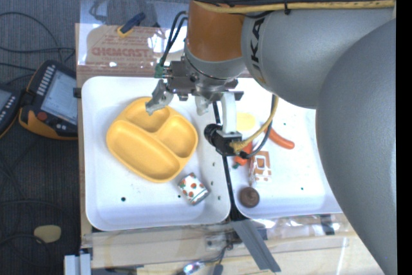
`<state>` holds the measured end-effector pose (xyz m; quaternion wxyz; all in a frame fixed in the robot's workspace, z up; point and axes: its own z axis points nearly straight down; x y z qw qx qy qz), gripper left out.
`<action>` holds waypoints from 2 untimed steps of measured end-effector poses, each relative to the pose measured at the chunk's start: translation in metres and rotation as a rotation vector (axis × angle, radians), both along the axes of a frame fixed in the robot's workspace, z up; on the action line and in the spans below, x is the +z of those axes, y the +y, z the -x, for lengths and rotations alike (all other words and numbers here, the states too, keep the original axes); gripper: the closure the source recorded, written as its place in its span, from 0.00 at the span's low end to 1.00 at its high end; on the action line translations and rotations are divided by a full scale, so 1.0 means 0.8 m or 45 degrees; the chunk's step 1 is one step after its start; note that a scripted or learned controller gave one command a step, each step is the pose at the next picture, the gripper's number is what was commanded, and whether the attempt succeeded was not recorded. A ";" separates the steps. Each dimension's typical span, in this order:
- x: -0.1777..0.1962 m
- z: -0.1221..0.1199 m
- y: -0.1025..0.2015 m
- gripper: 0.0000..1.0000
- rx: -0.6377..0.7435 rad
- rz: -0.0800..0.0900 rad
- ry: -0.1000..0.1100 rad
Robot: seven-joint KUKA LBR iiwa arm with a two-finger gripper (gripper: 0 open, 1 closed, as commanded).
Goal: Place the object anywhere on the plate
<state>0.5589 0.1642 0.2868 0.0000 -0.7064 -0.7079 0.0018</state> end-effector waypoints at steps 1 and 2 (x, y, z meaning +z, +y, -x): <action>0.000 0.000 0.000 0.00 0.000 0.000 0.000; 0.000 0.000 0.000 0.00 0.000 0.000 0.000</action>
